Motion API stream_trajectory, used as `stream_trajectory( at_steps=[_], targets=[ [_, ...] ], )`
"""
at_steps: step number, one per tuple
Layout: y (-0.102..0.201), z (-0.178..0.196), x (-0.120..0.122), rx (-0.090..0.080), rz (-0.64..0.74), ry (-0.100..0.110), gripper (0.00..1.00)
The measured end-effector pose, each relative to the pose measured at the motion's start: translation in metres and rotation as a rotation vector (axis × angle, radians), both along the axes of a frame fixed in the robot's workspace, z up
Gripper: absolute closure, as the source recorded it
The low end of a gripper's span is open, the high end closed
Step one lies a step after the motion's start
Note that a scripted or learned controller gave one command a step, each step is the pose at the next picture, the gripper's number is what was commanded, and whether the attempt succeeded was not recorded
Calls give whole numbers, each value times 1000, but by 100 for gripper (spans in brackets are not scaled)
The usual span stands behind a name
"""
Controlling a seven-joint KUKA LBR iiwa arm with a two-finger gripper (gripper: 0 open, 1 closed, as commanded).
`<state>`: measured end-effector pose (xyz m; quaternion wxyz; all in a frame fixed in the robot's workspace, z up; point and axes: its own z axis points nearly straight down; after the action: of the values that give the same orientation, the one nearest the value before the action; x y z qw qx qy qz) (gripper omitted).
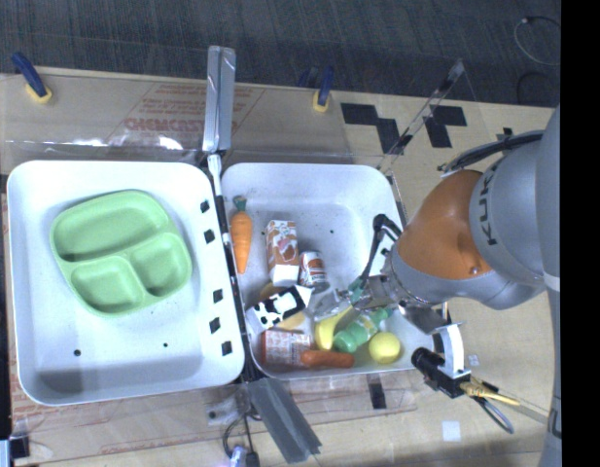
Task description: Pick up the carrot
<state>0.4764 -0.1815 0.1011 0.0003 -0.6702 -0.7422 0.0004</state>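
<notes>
Wooden bench (105, 105) under two white bins, side by side. Right bin (319, 178) crowded: carrot (241, 240) lying lengthwise against its left wall, green top toward the far rim, nothing touching it. Gripper (363, 295) down among the clutter near the same bin's right wall, well apart from carrot, just above green bottle (356, 335) and yellow lemon (385, 347). Fingers hidden among the items; spread or pressed together, cannot tell. Green divided tray (120, 251) in left bin (27, 290).

Gripper (353, 295) fingers hidden among clutter under wrist; arm (494, 232) cut off at right edge.
</notes>
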Motion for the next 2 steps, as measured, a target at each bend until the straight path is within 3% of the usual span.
stream_trajectory(
  at_steps=[1,2],
  targets=[
    [-27,132,1,-1,21,-1,0],
    [-30,151,0,0,-7,-1,0]
  ],
)
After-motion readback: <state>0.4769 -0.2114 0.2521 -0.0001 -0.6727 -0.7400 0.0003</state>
